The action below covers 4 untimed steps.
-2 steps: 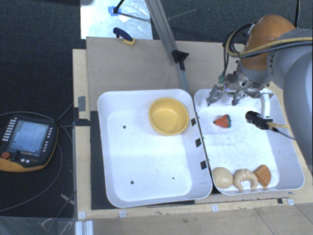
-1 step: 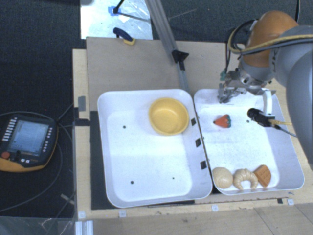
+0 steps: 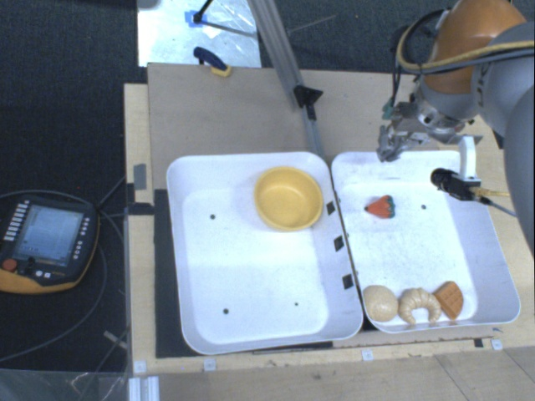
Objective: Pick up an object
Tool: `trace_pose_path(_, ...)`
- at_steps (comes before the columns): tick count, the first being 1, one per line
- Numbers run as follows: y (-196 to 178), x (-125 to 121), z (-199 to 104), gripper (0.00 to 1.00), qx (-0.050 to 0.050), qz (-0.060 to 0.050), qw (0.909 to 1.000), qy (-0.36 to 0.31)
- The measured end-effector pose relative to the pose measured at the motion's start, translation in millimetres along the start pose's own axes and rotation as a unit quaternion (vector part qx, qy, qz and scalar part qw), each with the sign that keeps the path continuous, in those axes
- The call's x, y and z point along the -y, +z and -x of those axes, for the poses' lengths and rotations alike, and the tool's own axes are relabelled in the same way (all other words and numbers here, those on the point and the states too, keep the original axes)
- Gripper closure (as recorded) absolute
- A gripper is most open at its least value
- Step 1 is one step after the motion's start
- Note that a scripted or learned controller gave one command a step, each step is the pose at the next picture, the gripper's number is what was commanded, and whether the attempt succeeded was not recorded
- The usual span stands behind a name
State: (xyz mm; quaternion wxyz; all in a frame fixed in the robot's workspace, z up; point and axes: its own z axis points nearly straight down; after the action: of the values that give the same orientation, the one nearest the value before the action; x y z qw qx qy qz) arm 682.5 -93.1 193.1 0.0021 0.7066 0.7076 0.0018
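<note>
Hovering over right bin far rim, claw, finger state unclear; strawberry below, apart.

Open floor surrounds the strawberry; pastries crowd the near wall.

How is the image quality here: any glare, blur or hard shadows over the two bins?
Camera view: lighting is even, with the white bins slightly bright, most on the left bin. The yellow bowl and red strawberry-like toy cast only soft shadows. The end effector looks somewhat soft, its fingers hard to resolve. A bright reflective patch glares at the top.
</note>
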Motion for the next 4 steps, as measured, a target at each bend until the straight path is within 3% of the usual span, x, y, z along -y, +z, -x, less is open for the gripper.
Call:
trace_pose_path(1,-38,-1,0,1.0,0.0,-0.001,1.0,0.0)
trace_pose_path(2,-28,25,-43,1.0,-0.001,-0.003,1.0,-0.001)
trace_pose_path(4,-42,73,-141,1.0,-0.001,-0.002,1.0,-0.001)
